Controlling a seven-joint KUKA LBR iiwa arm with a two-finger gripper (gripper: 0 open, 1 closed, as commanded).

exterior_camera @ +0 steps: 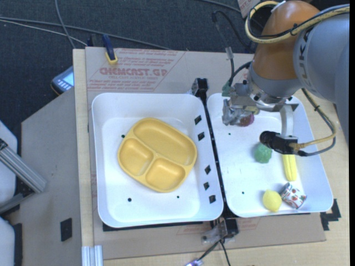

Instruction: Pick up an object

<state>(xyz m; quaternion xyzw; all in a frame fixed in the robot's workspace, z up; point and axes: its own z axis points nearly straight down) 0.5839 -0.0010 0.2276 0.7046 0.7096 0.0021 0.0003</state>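
Currently, largest to smallest:

1. Bench (138, 71): cardboard-topped, printed red lettering along the far edge, carries both bins side by side.
2. Arm (310, 43): grey with orange band, enters from the right, wrist hangs over the far-left part of the right bin.
3. Left bin (105, 165): white, shallow, holds one item.
4. Right bin (238, 176): white, shallow, touches the left bin along a black centre seam with clips.
5. Yellow divided plate (157, 154): three compartments, sits mid left bin, rotated slightly off square.
6. Gripper (237, 115): pointing down in the far-left corner of the right bin. Dark reddish object (247, 118) sits right at the fingertips; can't tell whether it's between the fingers or just beside them. Claw state: cannot tell.
7. Yellow stick-shaped item (290, 167): right side of right bin, lying roughly front to back.
8. Green ball (263, 153): mid right bin, just left of the yellow stick, near a black cable fitting.
9. Small red-and-white patterned item (293, 195): near-right corner.
10. Yellow ball (272, 200): just left of the patterned item, touching or nearly so.
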